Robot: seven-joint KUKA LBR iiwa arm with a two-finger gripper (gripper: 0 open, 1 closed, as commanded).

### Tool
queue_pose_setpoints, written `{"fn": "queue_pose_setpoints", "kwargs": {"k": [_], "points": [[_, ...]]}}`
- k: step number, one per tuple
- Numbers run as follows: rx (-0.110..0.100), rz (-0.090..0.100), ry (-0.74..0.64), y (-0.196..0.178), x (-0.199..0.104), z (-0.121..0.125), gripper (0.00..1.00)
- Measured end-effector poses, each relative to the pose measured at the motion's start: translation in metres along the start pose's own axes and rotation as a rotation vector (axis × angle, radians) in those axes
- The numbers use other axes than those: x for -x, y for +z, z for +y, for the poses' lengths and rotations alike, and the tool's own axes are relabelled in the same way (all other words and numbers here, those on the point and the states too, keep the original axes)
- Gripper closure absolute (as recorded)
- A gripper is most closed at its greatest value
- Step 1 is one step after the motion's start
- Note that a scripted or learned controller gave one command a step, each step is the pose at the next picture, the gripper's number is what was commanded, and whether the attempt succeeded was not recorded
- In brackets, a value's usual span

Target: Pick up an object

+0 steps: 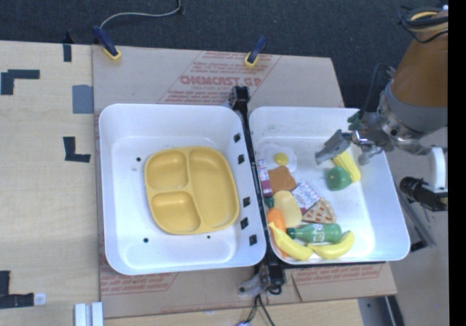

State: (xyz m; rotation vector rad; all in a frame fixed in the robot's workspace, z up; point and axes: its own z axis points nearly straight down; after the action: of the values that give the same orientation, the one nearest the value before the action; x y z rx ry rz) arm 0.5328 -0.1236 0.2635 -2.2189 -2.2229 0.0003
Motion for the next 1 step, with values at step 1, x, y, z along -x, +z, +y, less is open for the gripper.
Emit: {"fn": "queue_pose_setpoints", "kwargs": {"k": [1], "points": [[-0.001,0.001,0.002,0.1696,-0.0156,-0.0025,0.00]]}}
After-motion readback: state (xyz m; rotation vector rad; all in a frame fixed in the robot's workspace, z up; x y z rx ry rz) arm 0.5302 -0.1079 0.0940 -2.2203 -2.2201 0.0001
